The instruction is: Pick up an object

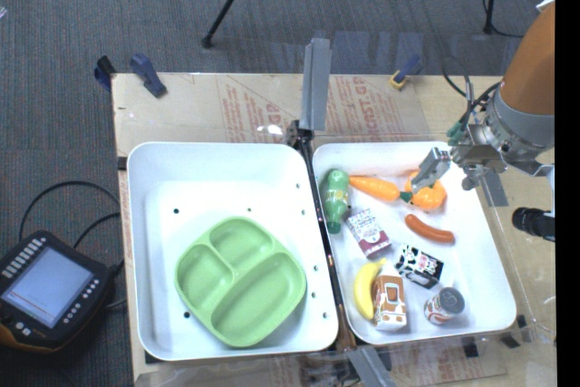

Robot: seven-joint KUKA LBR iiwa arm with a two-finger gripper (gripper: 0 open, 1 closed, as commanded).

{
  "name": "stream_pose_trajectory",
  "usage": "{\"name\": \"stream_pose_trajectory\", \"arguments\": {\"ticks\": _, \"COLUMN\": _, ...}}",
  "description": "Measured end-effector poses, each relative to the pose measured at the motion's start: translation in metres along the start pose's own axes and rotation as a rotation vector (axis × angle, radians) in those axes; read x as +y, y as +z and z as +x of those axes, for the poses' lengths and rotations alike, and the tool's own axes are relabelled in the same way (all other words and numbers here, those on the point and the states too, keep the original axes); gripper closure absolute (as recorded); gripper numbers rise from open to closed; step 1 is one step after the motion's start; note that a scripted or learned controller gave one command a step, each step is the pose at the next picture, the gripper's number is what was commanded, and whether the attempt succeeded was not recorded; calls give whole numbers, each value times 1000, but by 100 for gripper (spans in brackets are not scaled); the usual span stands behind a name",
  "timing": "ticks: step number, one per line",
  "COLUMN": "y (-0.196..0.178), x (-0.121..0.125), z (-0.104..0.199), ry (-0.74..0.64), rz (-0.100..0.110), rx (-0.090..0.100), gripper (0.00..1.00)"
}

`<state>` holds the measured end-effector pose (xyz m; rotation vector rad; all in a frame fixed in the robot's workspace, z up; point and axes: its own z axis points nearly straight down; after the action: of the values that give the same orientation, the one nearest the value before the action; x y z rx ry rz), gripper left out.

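**Desk:** What does the overhead shot show of the pick-up job?

**Photographer:** A grey arm reaching in from the right over the right-hand white bin (pixel 504 285), its hand (pixel 428 179) down at the back of the bin, right over a small orange toy fruit (pixel 430 197). One finger (pixel 431 168) lies against the fruit's top. Whether the fingers are spread or clenched I cannot tell; the angle hides the gap.

**Desk:** So is anything lifted?

**Photographer:** Not that I can see. The fruit looks to be resting on the bin floor, with the toy carrot (pixel 375 187) just beside it and the sausage (pixel 429 228) near in front. I'd judge the approach made and the grasp and lift still to come.

**Desk:** Anything else in the frame?

**Photographer:** A green bottle (pixel 336 198), a small pink carton (pixel 369 231), a banana (pixel 364 288), a milk carton (pixel 420 266), a can (pixel 444 304). The left bin (pixel 145 186) on the worktop (pixel 208 109) holds a green divided plate (pixel 241 280), untouched.
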<state>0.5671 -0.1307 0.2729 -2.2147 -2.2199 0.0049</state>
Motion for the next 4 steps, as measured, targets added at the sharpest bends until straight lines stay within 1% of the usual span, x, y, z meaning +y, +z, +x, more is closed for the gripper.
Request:
{"name": "stream_pose_trajectory", "arguments": {"ticks": 1, "y": 100, "x": 35, "z": -55, "ry": -47, "rz": -1, "rx": 0, "gripper": 0}}
{"name": "stream_pose_trajectory", "arguments": {"ticks": 2, "y": 186, "x": 59, "z": -78, "ry": -166, "rz": -2, "rx": 3, "gripper": 0}}
{"name": "stream_pose_trajectory", "arguments": {"ticks": 3, "y": 177, "x": 58, "z": -80, "ry": -163, "rz": 1, "rx": 3, "gripper": 100}}
{"name": "stream_pose_trajectory", "arguments": {"ticks": 4, "y": 28, "x": 54, "z": -50, "ry": -123, "rz": -4, "rx": -2, "gripper": 100}}
